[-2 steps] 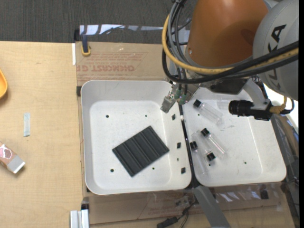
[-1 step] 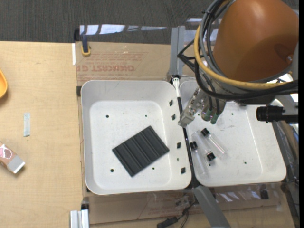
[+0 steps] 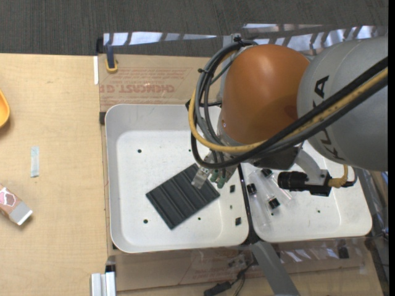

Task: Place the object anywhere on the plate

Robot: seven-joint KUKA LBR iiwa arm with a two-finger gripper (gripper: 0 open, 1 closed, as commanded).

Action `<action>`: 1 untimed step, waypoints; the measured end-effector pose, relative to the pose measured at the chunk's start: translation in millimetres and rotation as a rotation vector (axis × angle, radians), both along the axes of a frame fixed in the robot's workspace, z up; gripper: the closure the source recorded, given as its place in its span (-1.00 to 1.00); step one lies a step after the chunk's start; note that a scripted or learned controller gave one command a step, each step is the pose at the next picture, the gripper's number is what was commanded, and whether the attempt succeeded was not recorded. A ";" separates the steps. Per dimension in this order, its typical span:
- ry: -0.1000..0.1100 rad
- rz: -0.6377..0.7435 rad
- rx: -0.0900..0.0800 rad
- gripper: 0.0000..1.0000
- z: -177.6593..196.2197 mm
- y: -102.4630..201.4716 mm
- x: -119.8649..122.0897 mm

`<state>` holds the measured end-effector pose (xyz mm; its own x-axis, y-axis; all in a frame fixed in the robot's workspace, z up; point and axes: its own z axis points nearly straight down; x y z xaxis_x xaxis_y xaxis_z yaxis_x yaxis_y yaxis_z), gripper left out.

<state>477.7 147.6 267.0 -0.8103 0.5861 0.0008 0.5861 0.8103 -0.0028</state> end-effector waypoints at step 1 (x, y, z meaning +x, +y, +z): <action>0.000 -0.105 0.000 1.00 -30.0 -59.3 23.4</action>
